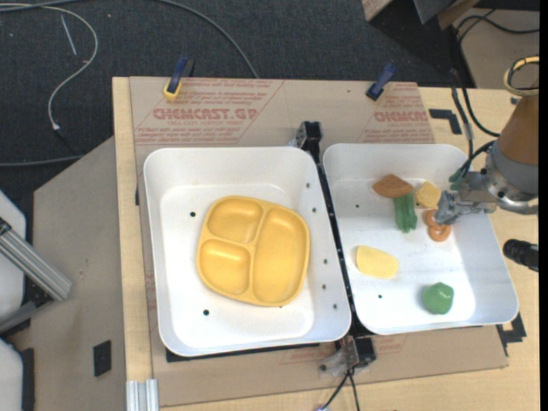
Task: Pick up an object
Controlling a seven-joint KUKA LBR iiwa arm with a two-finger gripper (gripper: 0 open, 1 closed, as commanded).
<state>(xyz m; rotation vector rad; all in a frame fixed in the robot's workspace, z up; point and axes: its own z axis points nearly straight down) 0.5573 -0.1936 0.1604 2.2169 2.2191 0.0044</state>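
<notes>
Gripper [442, 221] sat low over the small orange piece [439, 231] at the right bin's [479, 311] far-right side, finger state hidden so can't tell; the green stick [405, 213] lay just left, long axis front-to-back.

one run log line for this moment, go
arm: over right bin | hand: low beside orange piece | nearby: green stick, yellow piece | left bin: yellow tray | grasp: unconfirmed

Both white bins [171, 195] looked like smooth, semi-gloss plastic. Yellow divided plate [254, 250]: glossy plastic. Bench board [214, 110]: matt printed cardboard. Floor carpet [257, 15]: dark, rough weave. Green pepper [437, 298] was shiny, possibly plastic.
</notes>
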